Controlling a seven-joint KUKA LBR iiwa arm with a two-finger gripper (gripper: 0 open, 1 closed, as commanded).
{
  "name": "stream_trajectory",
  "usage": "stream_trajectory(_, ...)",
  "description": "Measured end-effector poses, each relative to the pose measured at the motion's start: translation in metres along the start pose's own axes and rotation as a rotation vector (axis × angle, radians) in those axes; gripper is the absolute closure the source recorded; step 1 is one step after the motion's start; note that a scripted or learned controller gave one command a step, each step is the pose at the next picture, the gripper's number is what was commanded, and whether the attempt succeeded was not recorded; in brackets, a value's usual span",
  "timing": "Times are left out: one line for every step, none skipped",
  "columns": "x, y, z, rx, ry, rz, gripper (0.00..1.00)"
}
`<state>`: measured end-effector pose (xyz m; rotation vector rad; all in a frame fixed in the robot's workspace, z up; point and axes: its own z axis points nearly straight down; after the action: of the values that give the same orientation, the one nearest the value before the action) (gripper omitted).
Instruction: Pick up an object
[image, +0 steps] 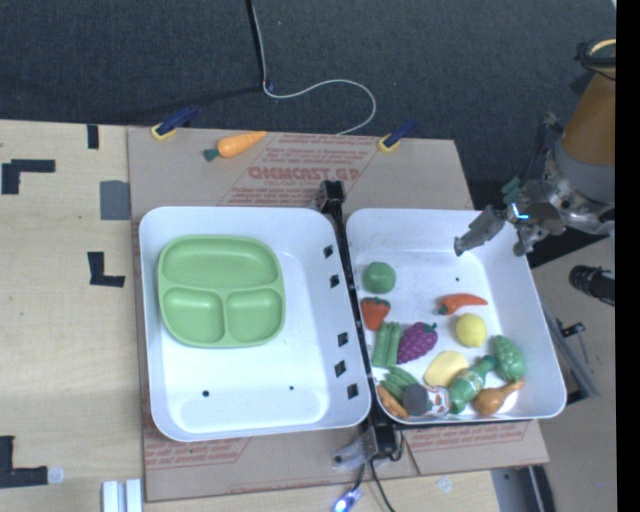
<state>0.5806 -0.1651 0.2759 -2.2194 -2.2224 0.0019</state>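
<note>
The right bin (500, 262) holds several toy foods: a green ball (378, 277), a red strawberry (373, 312), a red chili (462, 301), a yellow lemon (470, 329), purple grapes (417, 341), a green cucumber (387, 343) and a green broccoli (507, 357). More pieces crowd the bin's near right corner. My gripper (495, 243) hangs over the far right part of this bin, above and behind the chili. Its fingers are spread open with nothing between them.
The left bin (160, 400) carries a green divided plate (220, 291). A toy carrot (233, 146) lies on the cardboard behind the bins. A white cable (300, 90) loops at the back.
</note>
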Motion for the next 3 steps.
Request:
stream_trajectory(0.068, -0.010, -0.117, -0.014, 0.000, -0.008, 0.00)
stream_trajectory(0.140, -0.019, -0.249, -0.016, 0.001, -0.010, 0.00)
stream_trajectory(0.136, -0.019, -0.250, -0.001, -0.002, -0.002, 1.00)
